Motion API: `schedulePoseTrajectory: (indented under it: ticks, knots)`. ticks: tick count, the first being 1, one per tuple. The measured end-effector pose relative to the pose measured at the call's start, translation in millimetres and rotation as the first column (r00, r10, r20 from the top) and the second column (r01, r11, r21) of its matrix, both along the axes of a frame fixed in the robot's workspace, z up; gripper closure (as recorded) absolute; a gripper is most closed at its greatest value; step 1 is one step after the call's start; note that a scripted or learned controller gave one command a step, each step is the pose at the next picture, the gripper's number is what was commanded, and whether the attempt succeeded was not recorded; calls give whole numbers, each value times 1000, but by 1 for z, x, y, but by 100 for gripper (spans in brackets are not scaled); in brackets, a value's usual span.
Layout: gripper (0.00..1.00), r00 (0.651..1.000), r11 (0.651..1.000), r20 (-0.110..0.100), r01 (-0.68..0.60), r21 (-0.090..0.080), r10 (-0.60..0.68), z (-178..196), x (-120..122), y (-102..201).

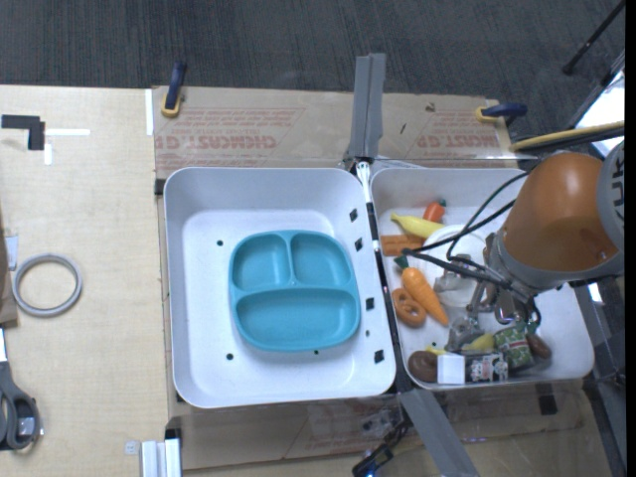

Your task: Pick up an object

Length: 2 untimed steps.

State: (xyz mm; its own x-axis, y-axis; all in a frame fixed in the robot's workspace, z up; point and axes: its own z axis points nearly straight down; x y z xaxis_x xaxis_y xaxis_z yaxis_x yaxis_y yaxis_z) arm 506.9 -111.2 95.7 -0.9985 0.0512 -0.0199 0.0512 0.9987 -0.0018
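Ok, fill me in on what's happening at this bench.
The grey arm is reaching from the right into the right bin, its gripper down among toy food, near a carrot and a small green box. Nothing is visibly lifted yet. The left bin holds a blue divided plate.

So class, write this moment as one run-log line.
arm: over right bin | gripper: low among toy food, grasp unclear | carrot: lying in bin | blue tray: left bin
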Motion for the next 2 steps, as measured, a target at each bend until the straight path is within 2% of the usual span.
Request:
schedulePoseTrajectory:
  ticks: [1, 2]
  knots:
    - [0, 961, 961, -1, 276, 4, -276, 0, -14, 14]
    - [0, 934, 934, -10, 356, 5, -356, -1, 38, 18]
